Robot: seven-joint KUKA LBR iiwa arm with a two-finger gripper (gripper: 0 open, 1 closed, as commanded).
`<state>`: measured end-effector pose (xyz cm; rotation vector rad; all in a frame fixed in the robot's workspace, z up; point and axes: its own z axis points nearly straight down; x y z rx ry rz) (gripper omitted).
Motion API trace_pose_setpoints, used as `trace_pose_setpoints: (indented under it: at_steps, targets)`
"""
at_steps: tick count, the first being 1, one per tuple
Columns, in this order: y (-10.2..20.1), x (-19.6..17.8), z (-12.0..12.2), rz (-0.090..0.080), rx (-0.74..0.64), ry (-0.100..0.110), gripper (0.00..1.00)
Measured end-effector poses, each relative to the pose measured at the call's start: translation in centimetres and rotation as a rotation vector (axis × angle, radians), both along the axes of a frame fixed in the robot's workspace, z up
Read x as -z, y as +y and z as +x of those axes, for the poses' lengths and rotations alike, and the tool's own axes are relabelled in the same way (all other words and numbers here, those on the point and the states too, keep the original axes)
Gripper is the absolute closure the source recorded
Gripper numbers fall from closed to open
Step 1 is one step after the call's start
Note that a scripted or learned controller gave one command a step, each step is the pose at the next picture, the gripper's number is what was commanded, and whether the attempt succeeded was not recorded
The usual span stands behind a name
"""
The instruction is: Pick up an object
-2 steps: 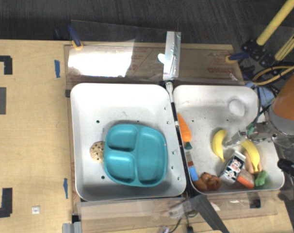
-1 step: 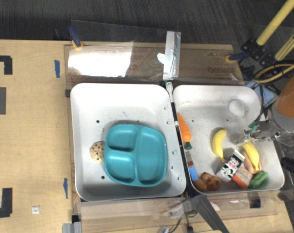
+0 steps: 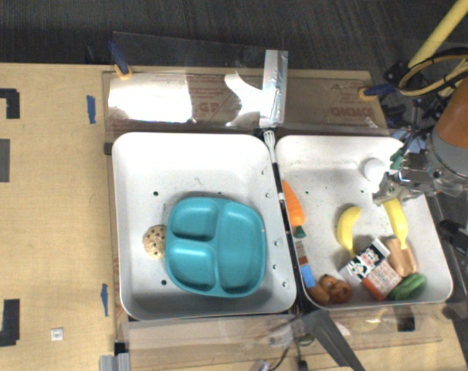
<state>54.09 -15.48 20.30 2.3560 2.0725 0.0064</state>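
Note:
My gripper (image 3: 394,182) hangs over the right bin (image 3: 327,154) near its right wall, below the arm's orange band (image 3: 458,122). A white ball (image 3: 371,168) lies just to its left. Right under the gripper starts a long yellow banana-like piece (image 3: 396,221); whether the two touch is unclear. A second yellow banana (image 3: 347,227) lies in the bin's middle. An orange carrot (image 3: 293,205) rests along the left wall. At the front sit a milk carton (image 3: 366,265), a sausage (image 3: 401,258), a green pepper (image 3: 406,286), a brown pastry (image 3: 332,289) and a small blue piece (image 3: 306,273).
The left bin (image 3: 141,161) holds a teal divided plate (image 3: 216,244) and a cookie (image 3: 154,240) beside it. A clear plastic sheet and a metal bracket (image 3: 274,87) stand behind the bins. Yellow cables (image 3: 431,68) run at the upper right.

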Motion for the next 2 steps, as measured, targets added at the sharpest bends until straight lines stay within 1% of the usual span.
trace_pose_setpoints:
  at_steps: [1,2]
  targets:
    - [-3.3,8.7,-0.1,0.005,0.037,0.013,1.00]
    - [3.6,-1.1,1.7,0.002,0.122,-0.001,1.00]
